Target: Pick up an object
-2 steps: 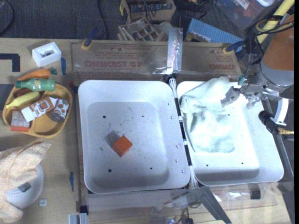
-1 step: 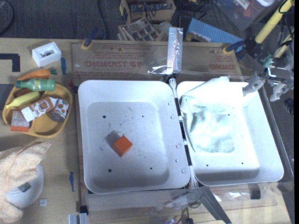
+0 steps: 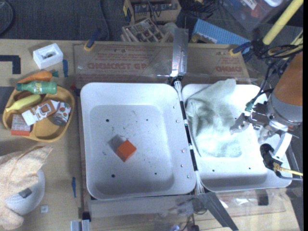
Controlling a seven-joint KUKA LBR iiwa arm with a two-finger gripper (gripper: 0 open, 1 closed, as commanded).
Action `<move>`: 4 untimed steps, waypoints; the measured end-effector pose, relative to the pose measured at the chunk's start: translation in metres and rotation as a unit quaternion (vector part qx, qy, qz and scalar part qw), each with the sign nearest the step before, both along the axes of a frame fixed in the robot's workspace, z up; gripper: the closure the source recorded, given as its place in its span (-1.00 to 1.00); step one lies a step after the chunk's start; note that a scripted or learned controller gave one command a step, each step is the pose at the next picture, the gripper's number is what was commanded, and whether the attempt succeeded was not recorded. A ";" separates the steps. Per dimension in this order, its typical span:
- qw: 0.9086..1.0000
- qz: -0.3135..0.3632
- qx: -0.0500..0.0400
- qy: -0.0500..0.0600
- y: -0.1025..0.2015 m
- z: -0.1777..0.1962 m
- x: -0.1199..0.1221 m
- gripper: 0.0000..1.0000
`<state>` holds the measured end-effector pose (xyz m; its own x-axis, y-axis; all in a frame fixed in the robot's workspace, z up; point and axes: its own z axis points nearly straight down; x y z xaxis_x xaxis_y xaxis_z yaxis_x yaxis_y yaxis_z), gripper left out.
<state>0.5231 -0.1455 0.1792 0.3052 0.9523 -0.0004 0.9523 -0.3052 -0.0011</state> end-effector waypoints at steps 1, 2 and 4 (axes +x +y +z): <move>0.998 -0.058 0.000 -0.001 0.037 -0.072 0.063 -1.00; 1.000 -0.023 -0.001 -0.001 -0.017 -0.051 0.061 -1.00; 1.000 -0.017 -0.001 -0.001 -0.046 0.047 0.067 -1.00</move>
<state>0.5897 -0.1910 0.2264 0.3379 0.9412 -0.0013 0.9412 -0.3379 0.0021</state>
